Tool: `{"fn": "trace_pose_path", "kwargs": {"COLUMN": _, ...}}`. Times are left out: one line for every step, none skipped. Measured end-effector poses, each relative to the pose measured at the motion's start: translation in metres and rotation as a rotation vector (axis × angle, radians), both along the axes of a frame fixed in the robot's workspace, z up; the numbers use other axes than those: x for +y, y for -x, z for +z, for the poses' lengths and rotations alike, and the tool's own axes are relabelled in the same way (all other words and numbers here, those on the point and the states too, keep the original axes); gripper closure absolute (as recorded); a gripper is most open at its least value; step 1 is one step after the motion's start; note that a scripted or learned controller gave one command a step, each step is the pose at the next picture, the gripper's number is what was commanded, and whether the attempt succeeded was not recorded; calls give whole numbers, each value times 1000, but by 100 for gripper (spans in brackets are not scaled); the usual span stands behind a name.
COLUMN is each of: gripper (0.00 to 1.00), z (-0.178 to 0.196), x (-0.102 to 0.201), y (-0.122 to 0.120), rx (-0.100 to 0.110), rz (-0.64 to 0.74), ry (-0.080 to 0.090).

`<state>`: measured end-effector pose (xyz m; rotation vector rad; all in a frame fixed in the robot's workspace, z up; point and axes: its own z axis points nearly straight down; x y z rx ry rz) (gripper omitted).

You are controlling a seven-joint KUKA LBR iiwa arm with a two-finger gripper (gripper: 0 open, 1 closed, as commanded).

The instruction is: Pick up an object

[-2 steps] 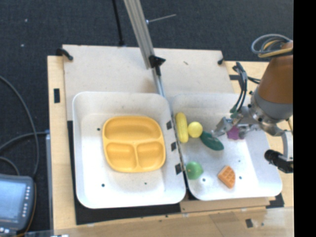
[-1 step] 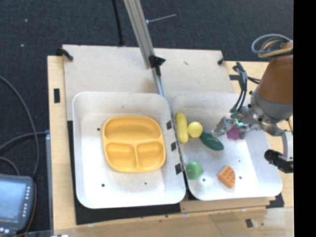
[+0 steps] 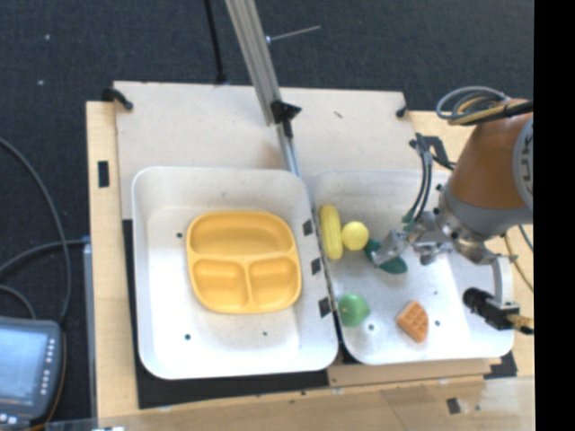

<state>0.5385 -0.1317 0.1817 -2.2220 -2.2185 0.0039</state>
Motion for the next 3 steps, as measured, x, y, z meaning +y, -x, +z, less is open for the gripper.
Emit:
{"fn": "trace_pose_path", "kwargs": {"gripper": 0, "z": -45, "x": -3, "y": -6, "rx": 1, "rz": 0, "ry": 0}}
{"fn": "trace_pose_path", "kwargs": {"gripper": 0, "z": -83, "x": -4, "y": -6, "rx": -1, "rz": 0, "ry": 1}}
{"fn": "trace_pose_path", "kwargs": {"gripper": 100, "z": -70, "x": -5, "y": -7, "rx": -7, "rz": -6, "ry": 1}}
